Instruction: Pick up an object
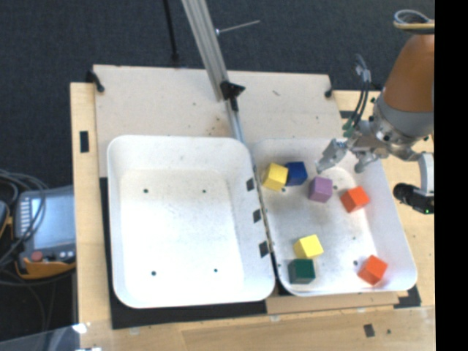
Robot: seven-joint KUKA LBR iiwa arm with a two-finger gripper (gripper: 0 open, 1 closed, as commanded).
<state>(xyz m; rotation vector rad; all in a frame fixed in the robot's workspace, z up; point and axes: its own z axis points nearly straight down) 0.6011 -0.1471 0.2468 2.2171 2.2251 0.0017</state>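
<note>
Purple plastic cube [320, 189] sits just below my empty, spread end effector [347, 156]; the neighbouring orange cube [355, 199] could snag a finger.

A: Bins on table [84, 196]?
B: Two side by side. All seven blocks lie in the right bin [395, 232].
A: Spread?
B: Four along the far part, three near. Claw [344, 154] over its far edge.
</note>
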